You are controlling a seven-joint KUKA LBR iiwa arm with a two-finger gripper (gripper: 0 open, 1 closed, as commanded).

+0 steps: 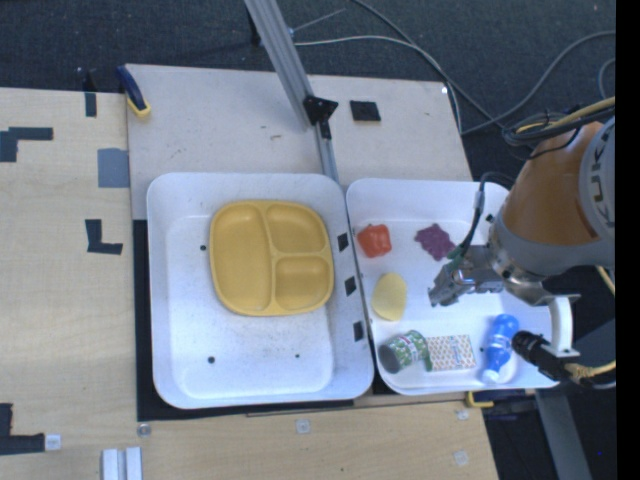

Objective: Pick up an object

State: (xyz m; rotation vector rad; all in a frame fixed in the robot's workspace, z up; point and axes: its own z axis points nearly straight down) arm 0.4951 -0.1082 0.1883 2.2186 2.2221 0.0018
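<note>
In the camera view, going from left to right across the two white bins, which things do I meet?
Yellow divided plate → red object → purple object → blue and white bottle.

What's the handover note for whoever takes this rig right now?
Gripper: low over the middle of the right bin, nothing seen held; open or shut not readable.
Right bin contents: red object and purple object toward the back, yellow object at centre-left, can, patterned packet and blue-and-white bottle along the front edge.
Left bin: yellow divided tray.
Done: arm is positioned in the right bin.
Left: the pick itself; nothing lifted yet. The yellow object and purple object lie nearest the gripper.
</note>
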